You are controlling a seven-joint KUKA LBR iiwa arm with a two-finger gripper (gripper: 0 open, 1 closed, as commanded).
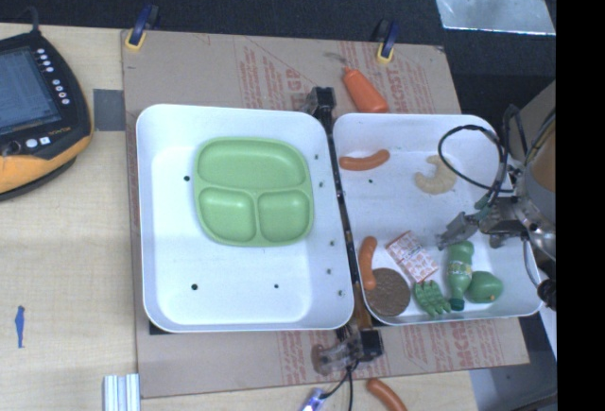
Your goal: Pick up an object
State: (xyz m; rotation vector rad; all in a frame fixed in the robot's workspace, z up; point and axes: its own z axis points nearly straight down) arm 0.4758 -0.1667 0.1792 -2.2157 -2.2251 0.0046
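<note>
Camera view, from above, slanted. Two white bins side by side on a cardboard sheet w/ red print.

Left bin (170,239): holds one green divided plate (253,190), three compartments, lying flat toward the back of the bin.

Right bin (397,130): several items. Orange-red sausage (364,160) near the back left. Pale curved piece (435,177), looks like a cashew or pastry, to its right. Second sausage (367,260) along the left wall, just above a brown round disc (388,293) in the front left corner. Small red-and-white packet (412,255) just right of those. Green bottle (459,272) upright-ish near front right, w/ a green leafy item (431,298) at its left and a green round item (485,286) at its right, all close together.

Gripper (463,225): enters from the right, over the right bin, just above the green bottle. Fingers appear spread, nothing seen between them; exact gap hard to judge. Black cable loops behind it.

Outside bins: carrot (364,91) on the cardboard behind the right bin; another orange piece (386,392) at front edge. Control pendant (38,111) at far left on the bench.
</note>
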